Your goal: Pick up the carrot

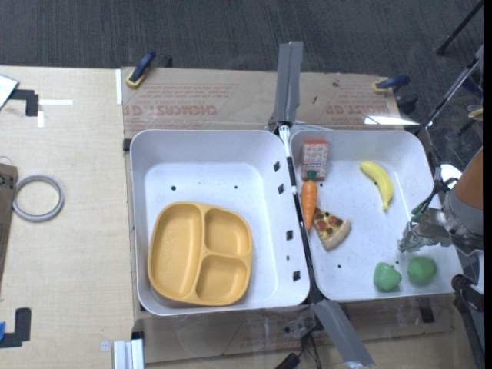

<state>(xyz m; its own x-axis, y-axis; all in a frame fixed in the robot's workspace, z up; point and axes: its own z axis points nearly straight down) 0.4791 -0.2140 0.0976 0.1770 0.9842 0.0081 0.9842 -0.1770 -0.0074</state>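
Observation:
The carrot [309, 199] is orange with a green top and lies lengthwise against the left wall of the right bin [361, 138]. A pizza slice [330, 228] touches its lower end and a small red-and-white carton [314, 158] sits just above its top. My gripper [416, 237] hangs at the right side of the same bin, far right of the carrot, just above a green round fruit [421, 270]. Nothing shows between its fingers.
A banana [378, 182] lies in the upper right of the right bin, and a second green fruit [387, 277] sits near its front edge. The left bin [154, 160] holds a yellow divided plate [201, 253]. A tape roll [35, 197] lies on the bench at the far left.

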